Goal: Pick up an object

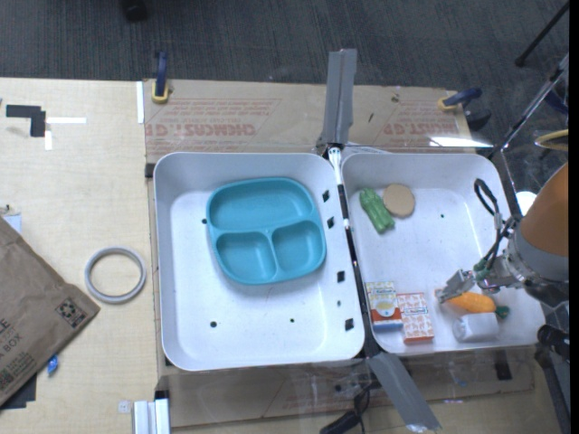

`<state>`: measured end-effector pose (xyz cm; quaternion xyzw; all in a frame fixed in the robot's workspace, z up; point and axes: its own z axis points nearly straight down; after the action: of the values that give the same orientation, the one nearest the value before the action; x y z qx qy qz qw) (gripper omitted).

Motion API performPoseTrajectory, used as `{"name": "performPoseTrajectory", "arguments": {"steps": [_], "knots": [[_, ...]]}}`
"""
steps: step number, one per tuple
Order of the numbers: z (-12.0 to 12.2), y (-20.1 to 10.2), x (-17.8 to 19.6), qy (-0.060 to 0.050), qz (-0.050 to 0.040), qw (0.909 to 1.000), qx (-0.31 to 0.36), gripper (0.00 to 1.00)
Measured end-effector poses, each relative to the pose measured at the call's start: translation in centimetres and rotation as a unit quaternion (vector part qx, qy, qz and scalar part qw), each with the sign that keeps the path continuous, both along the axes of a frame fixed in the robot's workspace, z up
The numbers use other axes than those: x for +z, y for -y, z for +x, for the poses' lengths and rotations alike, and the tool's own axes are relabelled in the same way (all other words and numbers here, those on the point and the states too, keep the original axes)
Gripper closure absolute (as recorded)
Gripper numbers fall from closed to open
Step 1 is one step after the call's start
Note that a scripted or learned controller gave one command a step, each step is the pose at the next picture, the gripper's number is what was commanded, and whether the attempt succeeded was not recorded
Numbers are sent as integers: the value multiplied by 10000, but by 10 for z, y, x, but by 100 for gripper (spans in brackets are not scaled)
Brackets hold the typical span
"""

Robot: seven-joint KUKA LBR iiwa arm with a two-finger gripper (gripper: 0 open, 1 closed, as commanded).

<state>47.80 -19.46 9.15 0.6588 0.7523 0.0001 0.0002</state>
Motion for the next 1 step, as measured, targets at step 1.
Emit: {"name": "performPoseTrajectory", "arguments": {"steps": [1], "knots": [[1,0,9,9,-4,10000,-15,100]]}}
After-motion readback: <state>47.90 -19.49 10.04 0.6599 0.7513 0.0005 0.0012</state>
